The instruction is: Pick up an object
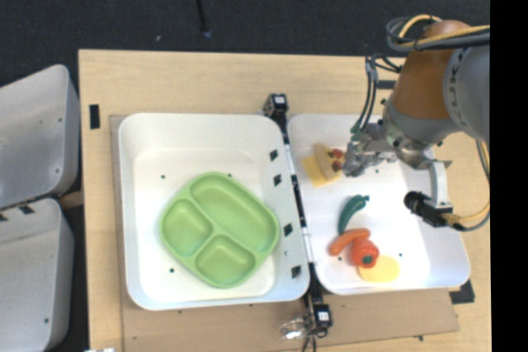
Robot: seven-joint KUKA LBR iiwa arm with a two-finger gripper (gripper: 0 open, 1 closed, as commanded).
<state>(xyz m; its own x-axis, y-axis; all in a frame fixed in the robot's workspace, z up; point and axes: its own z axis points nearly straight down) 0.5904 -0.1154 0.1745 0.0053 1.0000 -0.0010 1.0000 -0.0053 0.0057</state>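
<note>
The right bin (437, 255) holds a yellow wedge-shaped piece (317, 166) with a small red and yellow bit (335, 154) beside it, a dark green pepper-like piece (352, 211), an orange carrot (347, 241), a red-orange round piece (366, 254) and a yellow flat piece (381, 269). My gripper (352, 161) hangs low in the far left part of this bin, right next to the yellow wedge and the small red bit. The wrist above it hides its tips.
The left bin (140, 152) holds a light green divided plate (219, 228). A ridge with black clips (290, 185) separates the two bins. A black cable connector (422, 207) hangs off the arm over the right bin.
</note>
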